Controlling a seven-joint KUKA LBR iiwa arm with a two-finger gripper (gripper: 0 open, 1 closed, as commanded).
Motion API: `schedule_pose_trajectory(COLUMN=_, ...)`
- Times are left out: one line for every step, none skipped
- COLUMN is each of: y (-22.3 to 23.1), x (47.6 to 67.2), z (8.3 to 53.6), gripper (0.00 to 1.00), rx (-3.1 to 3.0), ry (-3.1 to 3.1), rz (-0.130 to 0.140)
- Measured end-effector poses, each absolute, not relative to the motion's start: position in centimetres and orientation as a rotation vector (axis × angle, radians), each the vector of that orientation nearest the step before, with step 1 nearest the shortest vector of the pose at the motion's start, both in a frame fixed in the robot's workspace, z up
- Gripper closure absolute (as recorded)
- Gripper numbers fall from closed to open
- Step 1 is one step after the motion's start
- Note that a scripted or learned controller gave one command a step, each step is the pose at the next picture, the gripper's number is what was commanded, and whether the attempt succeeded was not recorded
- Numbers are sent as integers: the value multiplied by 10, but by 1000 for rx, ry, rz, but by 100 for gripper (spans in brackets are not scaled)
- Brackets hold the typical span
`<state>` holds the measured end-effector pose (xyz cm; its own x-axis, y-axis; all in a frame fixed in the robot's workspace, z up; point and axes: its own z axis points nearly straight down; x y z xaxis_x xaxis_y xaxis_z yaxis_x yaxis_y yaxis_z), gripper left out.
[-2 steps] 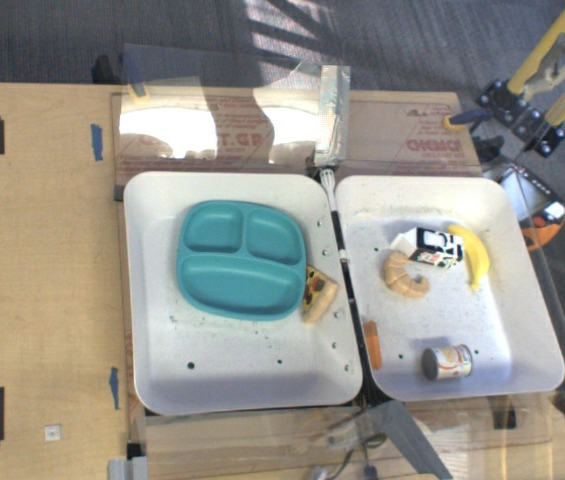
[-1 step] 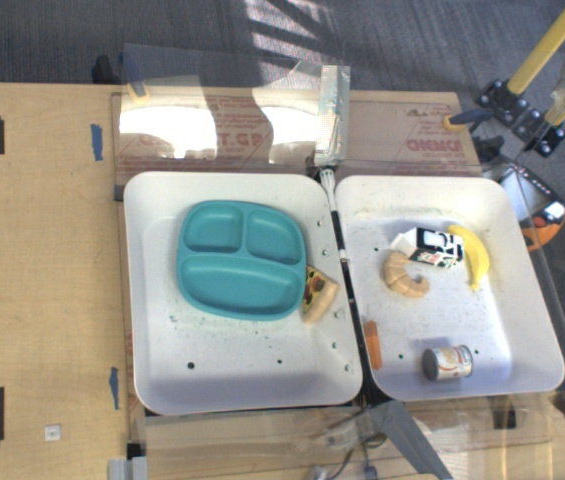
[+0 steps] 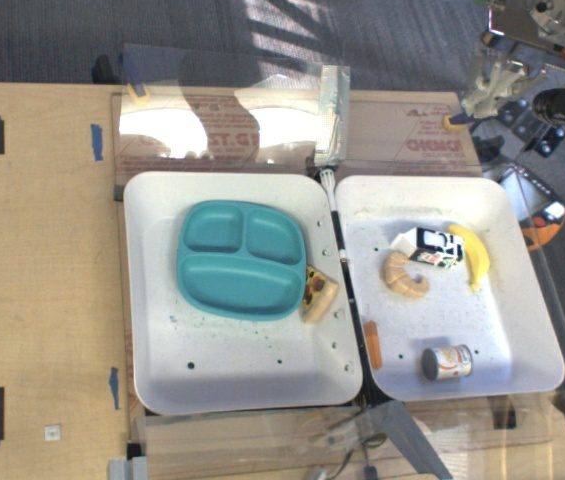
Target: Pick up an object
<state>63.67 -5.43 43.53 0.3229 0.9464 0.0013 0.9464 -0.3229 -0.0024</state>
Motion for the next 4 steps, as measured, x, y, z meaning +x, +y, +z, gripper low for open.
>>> schedule_pose_trajectory(y=-94, x=595, z=436, gripper=100, rx=-2216, ry=-2228, rz=0)
schedule_pose_trajectory(y=-141, x=561, z=436, gripper=100, rx=-1814, ry=-2567, rz=0)
schedule_pose_trajectory(y=-213, x=502, z=437, gripper=100, rx=-1485, ry=-2772, rz=1)
schedule_pose_trajectory(y=-224, x=485, z=437, gripper=100, rx=-598, ry=-3089, rz=1)
